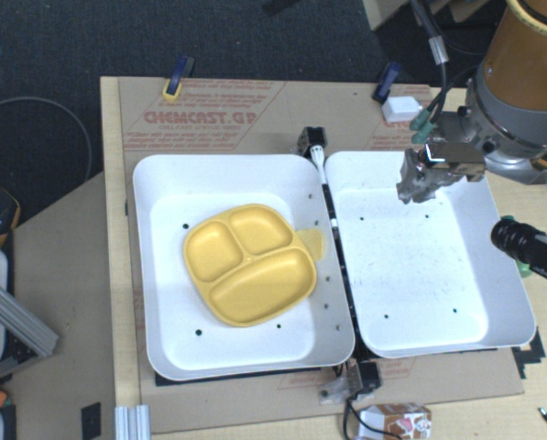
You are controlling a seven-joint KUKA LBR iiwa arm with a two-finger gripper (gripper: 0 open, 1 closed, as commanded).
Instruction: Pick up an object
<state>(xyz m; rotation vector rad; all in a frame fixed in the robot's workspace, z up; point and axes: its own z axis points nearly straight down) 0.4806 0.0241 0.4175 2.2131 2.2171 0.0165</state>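
1. Yellow divided plate (249, 263) is the one thing to pick; in the camera view it lies flat in the left bin (154, 181), well apart from the end effector (418, 191), off to its left and lower in the frame.
2. By its look it is moulded plastic: probably light and stiff, not fragile, with a smooth glossy surface that may slip.
3. It is broad and shallow with three compartments, so the likely holds are the raised outer rim or a ridge between compartments; its flat middle offers nothing to pinch.
4. The end effector hangs over the far left corner of the right bin (493, 337), close to that bin's wall, with nothing seen in it.
5. Whether its jaws stand wide or narrow cannot be told; the tip is dark and small against the bin.
6. Both bins rest on the worktop (255, 108).
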